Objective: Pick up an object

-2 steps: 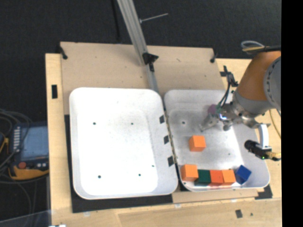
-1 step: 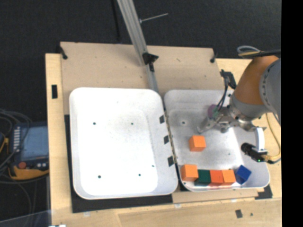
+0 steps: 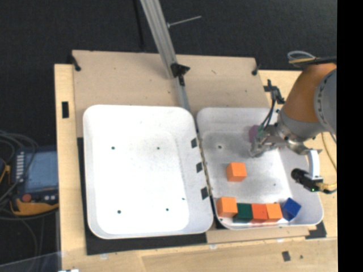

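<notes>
Nearest the camera, along the front wall of the right bin (image 3: pixel 207 152), a row of blocks lies well in front of the gripper (image 3: pixel 258 149): an orange block (image 3: pixel 227 206) at the left end, a dark green block (image 3: pixel 244 212) touching it, then two more orange blocks (image 3: pixel 266 211) side by side, and a blue block (image 3: pixel 291 208) tilted at the right end. Closer to the gripper, a lone orange cube (image 3: pixel 236 171) sits apart from the row on the bin floor, just in front of the gripper and slightly to its left.

The gripper itself hangs low over the back half of the right bin, below the grey arm with its orange band (image 3: pixel 303 98), which enters from the right. How far its fingers stand apart cannot be told, and nothing can be seen held between them. Just behind and beside the gripper lies a small purple object (image 3: pixel 253 132), partly hidden by it; whether the two touch cannot be told.

Far to the gripper's left lies the left bin (image 3: pixel 91 152), its edge meeting the right bin. Beyond both bins a metal rail (image 3: pixel 160 30) slants up from the bench (image 3: pixel 130 72).
</notes>
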`<state>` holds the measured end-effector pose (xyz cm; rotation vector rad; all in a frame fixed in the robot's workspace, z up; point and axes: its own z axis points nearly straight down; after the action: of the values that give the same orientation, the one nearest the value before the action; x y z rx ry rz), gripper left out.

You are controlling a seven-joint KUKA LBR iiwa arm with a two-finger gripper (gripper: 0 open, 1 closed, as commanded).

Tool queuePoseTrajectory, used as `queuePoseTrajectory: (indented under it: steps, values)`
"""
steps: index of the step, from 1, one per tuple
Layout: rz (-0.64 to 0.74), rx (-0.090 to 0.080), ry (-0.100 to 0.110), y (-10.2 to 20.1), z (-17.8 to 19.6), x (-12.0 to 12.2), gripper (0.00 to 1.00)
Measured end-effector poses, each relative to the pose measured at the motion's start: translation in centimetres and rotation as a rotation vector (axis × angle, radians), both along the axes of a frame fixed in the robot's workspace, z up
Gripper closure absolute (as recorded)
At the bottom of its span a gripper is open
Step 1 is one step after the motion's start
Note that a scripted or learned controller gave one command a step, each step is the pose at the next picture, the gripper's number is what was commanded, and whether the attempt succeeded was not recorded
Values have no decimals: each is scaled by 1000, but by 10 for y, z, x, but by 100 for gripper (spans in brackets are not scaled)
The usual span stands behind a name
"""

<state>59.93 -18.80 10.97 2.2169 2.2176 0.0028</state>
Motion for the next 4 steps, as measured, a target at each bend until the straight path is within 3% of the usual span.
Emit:
queuePoseTrajectory:
  steps: [3, 4]
  values:
    - [5, 1, -1, -12, 139, 9, 100]
    - [5, 2, 3, 35, 148, -11, 100]
